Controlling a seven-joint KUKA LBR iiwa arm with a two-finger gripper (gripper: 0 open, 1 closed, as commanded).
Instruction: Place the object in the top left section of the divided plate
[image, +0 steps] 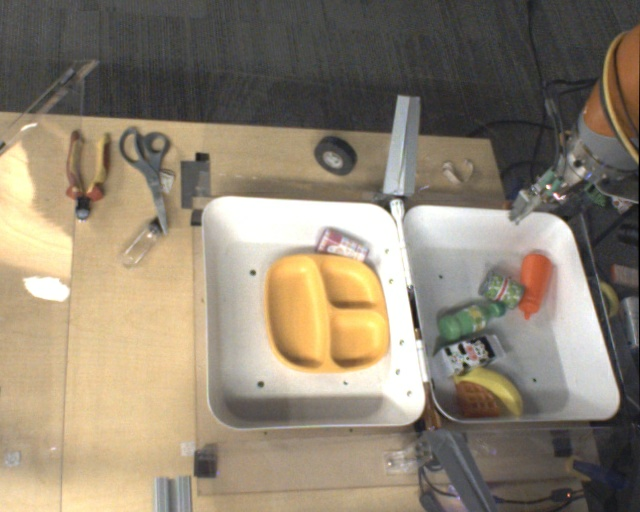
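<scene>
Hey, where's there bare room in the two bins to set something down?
Left white bin: open floor left of and below the yellow divided plate; a small packet crowds its top edge. Right white bin: open top-left corner; crowded from the orange carrot down to the yellow banana.

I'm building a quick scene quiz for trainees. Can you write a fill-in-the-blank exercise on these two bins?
1. The yellow divided plate lies in the ____ bin.
2. The orange carrot lies in the ____ bin.
3. The banana lies near that bin's ____ edge.
4. The scissors lie on the bench, ____ of both bins.

Missing words: left; right; bottom; left
</scene>
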